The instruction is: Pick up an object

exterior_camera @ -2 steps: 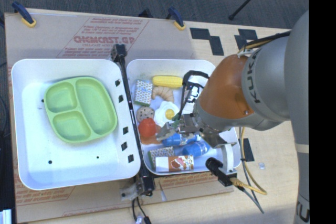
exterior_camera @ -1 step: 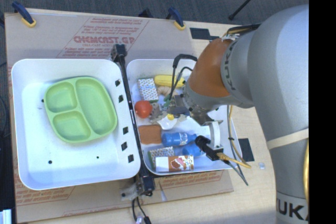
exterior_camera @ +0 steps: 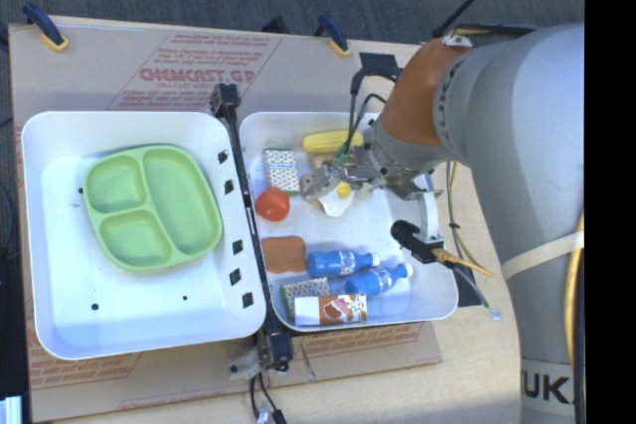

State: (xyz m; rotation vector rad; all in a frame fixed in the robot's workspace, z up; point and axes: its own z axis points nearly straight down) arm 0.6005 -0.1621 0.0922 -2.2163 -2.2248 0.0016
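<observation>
We see the gripper (exterior_camera: 326,182) low in the right bin (exterior_camera: 437,298), but we cannot tell its state. A pale yellow-white piece (exterior_camera: 338,200) lies right under it, a yellow banana (exterior_camera: 325,142) just behind. A patterned packet (exterior_camera: 282,170) and red ball (exterior_camera: 272,205) sit to its left. Two blue bottles (exterior_camera: 360,272) lie nearer the front. A green divided plate (exterior_camera: 151,206) rests in the left bin (exterior_camera: 60,313).
</observation>
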